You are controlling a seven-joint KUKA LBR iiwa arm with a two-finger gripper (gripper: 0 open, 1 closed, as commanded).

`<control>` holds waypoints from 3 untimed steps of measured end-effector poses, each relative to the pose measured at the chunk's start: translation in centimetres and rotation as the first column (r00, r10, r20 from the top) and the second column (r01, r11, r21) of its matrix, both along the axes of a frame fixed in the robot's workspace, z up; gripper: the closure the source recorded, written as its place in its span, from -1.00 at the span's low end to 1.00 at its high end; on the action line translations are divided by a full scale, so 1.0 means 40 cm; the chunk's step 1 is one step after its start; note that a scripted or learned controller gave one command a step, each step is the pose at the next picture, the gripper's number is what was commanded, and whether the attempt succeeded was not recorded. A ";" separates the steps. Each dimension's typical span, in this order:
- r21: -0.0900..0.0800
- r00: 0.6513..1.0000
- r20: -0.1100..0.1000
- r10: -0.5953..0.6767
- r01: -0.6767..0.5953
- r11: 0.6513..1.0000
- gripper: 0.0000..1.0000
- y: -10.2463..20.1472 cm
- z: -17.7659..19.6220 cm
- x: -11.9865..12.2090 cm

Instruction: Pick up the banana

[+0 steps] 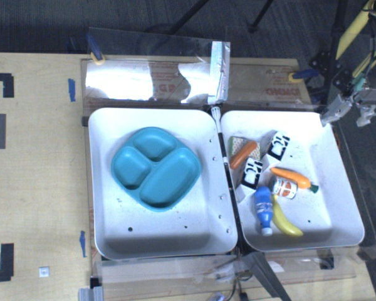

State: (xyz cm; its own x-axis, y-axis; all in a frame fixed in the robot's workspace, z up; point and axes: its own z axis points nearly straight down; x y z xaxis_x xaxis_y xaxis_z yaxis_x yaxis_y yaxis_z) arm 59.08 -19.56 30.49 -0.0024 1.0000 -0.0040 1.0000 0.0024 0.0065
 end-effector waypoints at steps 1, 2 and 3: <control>-0.002 1.000 0.004 0.000 0.000 1.000 1.00 -0.003 0.027 0.002; -0.002 1.000 0.004 0.000 0.000 1.000 -1.00 -0.002 0.027 0.002; -0.005 1.000 0.009 0.000 0.000 1.000 1.00 -0.005 0.054 0.004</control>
State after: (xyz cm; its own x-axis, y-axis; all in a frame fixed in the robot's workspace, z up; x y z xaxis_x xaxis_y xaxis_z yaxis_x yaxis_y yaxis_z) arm 59.23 -19.77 32.64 -0.0024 1.0000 -0.0091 0.9999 0.0025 0.0151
